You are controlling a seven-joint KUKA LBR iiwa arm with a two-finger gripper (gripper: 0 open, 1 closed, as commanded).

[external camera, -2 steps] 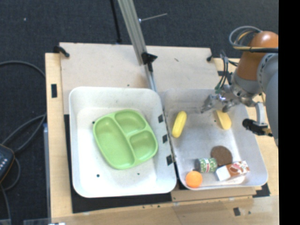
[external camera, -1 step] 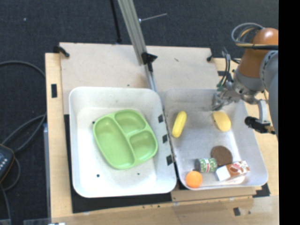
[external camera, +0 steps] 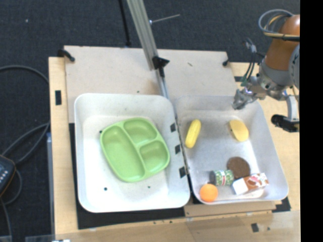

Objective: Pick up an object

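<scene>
Green divided tray [external camera: 135,148]: smooth plastic, slight gloss. White bins [external camera: 88,185]: matt, speckled. Surface [external camera: 108,67]: pale matt board. Slanted rail [external camera: 142,24]: ribbed bare metal. Floor [external camera: 30,24]: dark rough carpet.

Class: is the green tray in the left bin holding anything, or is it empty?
Empty. All three compartments of the green tray show bare green; the food items lie in the right bin.

Even, fairly bright light is falling from overhead, and the two white bins [external camera: 128,105] are glowing almost washed out, their grain barely showing. Soft, short shadows are lying beneath the green tray [external camera: 134,148] and the small items in the right bin [external camera: 272,150]. The dark floor [external camera: 30,19] is swallowing detail. The whole frame is looking slightly soft and noisy, with edges blurring on the arm [external camera: 280,49] at right.
</scene>
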